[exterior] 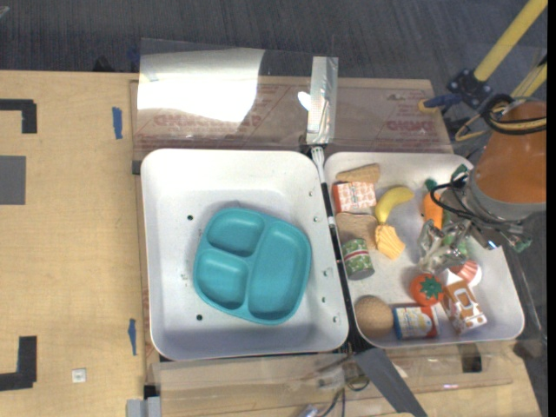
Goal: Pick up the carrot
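Carrot (432,208): lies in the right bin (508,320), partly behind the arm.
Pincer (441,252): hovers just beside the carrot, likely lining up a grasp; grip state unclear.

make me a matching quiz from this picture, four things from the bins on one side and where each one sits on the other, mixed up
Things:
1. teal divided plate
2. banana
3. tomato
4. carrot

Places:
A. right bin, far end, yellow, beside the red and white carton
B. right bin, by the gripper, at its far side
C. middle of the left bin
D. right bin, near end, above the small can

Pairs: 1-C, 2-A, 3-D, 4-B
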`<state>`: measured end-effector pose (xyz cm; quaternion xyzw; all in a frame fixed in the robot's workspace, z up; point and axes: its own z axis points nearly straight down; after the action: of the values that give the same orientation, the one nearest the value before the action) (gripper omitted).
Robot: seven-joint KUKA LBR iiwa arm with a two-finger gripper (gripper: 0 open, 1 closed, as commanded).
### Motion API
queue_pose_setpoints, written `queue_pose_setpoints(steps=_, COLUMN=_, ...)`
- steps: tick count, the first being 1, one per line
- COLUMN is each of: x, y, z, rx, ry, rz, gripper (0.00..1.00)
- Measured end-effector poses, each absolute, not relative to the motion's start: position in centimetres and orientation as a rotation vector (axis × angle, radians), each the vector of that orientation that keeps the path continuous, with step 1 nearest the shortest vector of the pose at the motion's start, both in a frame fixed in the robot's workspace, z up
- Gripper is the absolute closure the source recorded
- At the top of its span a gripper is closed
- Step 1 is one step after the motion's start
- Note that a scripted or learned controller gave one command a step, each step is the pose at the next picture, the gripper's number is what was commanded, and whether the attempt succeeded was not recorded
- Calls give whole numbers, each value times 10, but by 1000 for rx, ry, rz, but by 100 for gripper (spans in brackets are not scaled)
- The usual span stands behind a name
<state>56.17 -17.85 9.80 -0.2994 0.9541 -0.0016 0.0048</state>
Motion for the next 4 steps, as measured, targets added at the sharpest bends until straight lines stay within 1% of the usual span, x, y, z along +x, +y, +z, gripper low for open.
queue_pose_setpoints(steps=1, x=586, y=-76, z=190, rx=-908, ry=2991, rz=-2, gripper=100)
queue_pose_setpoints(steps=2, x=500, y=-117, z=112, rx=-1139, ry=2930, rz=5, gripper=100)
queue_pose_setpoints(steps=3, x=560, y=-140, z=254, rx=-886, ry=2997, rz=-12, gripper=100)
queue_pose_setpoints(steps=4, x=502, y=-126, z=97, rx=-977, ry=2975, rz=-5, gripper=100)
